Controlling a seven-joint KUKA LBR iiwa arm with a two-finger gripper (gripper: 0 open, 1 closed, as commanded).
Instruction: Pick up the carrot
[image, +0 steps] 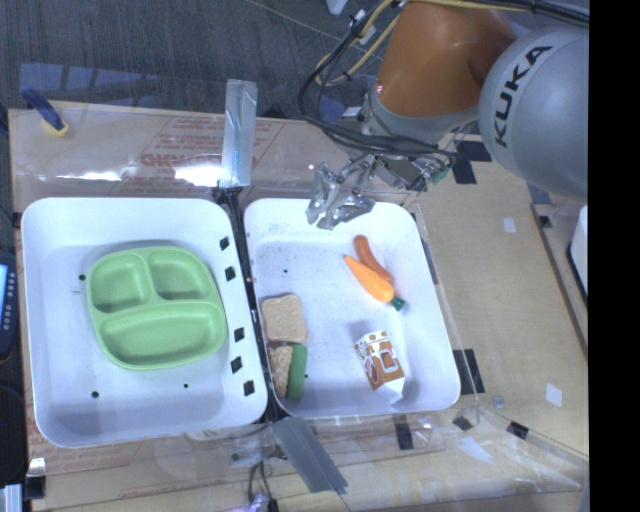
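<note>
The orange carrot (371, 279) lies in the right bin (430, 290), toward its far right side, with its green stem end pointing to the near right. A reddish sausage (369, 254) rests against the carrot's far side. My gripper (336, 206) hangs over the bin's far edge, up and to the left of the carrot, apart from it. Its metal fingers (327, 210) stand spread with nothing between them.
The right bin also holds a slice of bread (284, 318), a cracker with a green pickle (297, 371) near the front left corner, and a small printed packet (381, 362). A green divided plate (155, 305) sits in the left bin (50, 300).
</note>
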